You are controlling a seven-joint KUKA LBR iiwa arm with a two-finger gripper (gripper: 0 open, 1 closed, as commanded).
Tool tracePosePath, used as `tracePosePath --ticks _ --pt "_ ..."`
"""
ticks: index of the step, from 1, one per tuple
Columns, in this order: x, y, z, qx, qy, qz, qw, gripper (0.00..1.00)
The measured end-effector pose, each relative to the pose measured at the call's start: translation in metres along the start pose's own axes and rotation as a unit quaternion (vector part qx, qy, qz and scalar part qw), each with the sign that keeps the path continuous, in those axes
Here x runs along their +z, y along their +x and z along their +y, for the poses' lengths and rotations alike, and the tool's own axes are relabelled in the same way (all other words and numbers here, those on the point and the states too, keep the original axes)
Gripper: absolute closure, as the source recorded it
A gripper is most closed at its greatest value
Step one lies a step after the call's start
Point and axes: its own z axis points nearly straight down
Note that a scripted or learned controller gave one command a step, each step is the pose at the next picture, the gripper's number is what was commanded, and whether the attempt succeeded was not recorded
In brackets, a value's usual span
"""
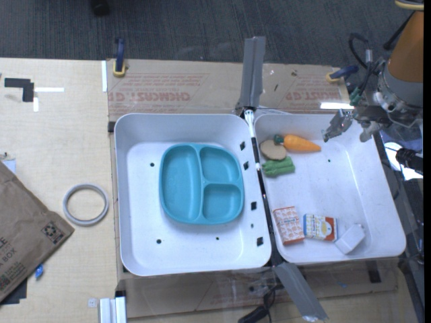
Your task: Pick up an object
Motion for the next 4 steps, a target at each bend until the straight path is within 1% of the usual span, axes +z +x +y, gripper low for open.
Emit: tracePosePath --ticks 1,2,3,4 --pt "0.152 -0.004 0.058 -0.094 -0.002 -0.001 0.9956 0.0" --pt "0.157 0.044 0.053 0.036 0.008 0.0 0.9993 0.0" --pt "0.147 0.044 0.053 0.035 0.008 0.0 0.9994 1.0" --pt "0.052 0.127 0.058 0.03 -0.002 0.0 0.9995 1.0"
